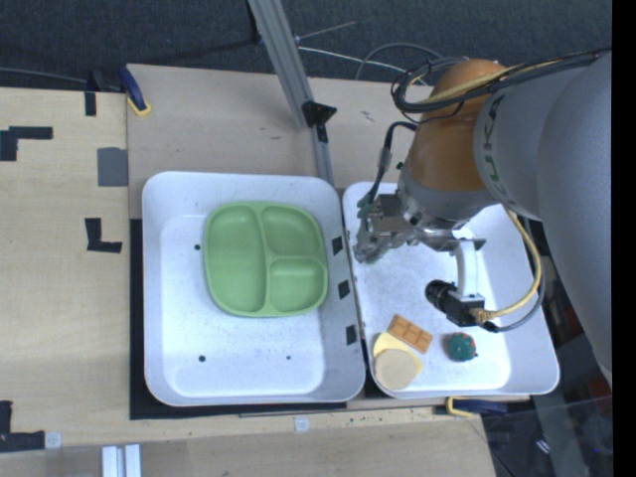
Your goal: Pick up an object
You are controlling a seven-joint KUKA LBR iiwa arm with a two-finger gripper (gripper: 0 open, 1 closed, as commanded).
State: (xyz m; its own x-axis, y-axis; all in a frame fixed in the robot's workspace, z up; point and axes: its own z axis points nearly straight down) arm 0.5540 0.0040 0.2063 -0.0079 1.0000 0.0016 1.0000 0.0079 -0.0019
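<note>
My gripper (pixel 369 242) hangs low over the upper left part of the right bin (pixel 532 366), close to the wall between the two bins. Three small objects lie near that bin's front edge. One is an orange waffle-textured piece (pixel 409 333). A pale yellow round piece (pixel 397 368) touches it from the front. A small green and red ball-like object (pixel 459 347) sits a little to their right. All three are well apart from the gripper, toward the front. The grey arm and its orange band (pixel 467 79) cover the bin's back right part.
The left bin (pixel 174 366) holds a green divided plate (pixel 266 258) in its upper middle. A white bracket and a black cable connector (pixel 452 301) hang off the wrist, just above the small objects. A slanted metal post (pixel 288 58) rises behind the bins.
</note>
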